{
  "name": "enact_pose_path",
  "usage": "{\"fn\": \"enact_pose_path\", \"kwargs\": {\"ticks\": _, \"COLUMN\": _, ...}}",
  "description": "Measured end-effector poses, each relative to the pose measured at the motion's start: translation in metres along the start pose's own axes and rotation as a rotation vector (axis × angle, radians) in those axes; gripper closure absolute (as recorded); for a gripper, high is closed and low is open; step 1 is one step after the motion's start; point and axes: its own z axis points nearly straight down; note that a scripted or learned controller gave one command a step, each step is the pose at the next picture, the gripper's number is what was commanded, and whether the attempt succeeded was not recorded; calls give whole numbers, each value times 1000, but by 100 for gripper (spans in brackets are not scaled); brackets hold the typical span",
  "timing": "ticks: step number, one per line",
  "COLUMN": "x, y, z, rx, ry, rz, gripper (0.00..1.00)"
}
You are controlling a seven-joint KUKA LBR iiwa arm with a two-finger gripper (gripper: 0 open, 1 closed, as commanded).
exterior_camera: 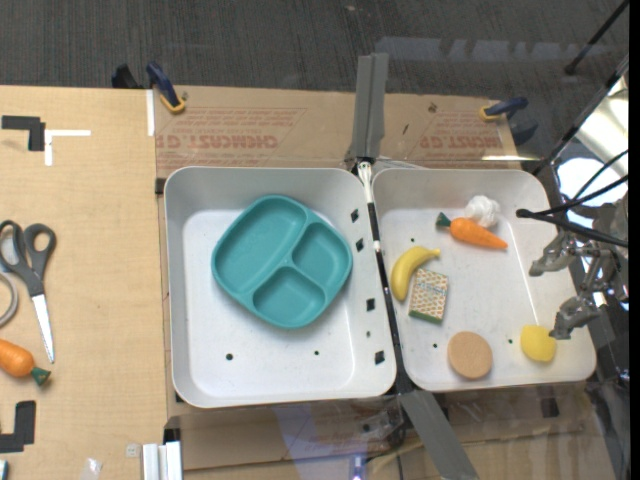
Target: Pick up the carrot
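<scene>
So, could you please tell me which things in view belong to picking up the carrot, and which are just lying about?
Belongs to the job:
- carrot in the right bin
- gripper at that bin's right edge

Just lying about:
- banana
- sponge
- round cookie
- lemon
- white ball
- teal plate in the left bin
- scissors
- second carrot on the bench

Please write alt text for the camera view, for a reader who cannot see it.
A carrot lies in the right bin with a banana, a sponge, a round cookie and a lemon. The end effector is at that bin's right edge. The left bin holds a teal divided plate.
</scene>
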Motion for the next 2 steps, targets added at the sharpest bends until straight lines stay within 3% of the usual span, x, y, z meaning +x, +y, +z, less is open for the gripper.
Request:
{"fn": "enact_pose_path", "kwargs": {"ticks": 1, "x": -70, "y": 27, "z": 50, "rx": 1, "ry": -1, "rz": 454, "gripper": 0}}
{"fn": "enact_pose_path", "kwargs": {"ticks": 2, "x": -114, "y": -13, "z": 138, "rx": 1, "ry": -3, "rz": 629, "gripper": 0}}
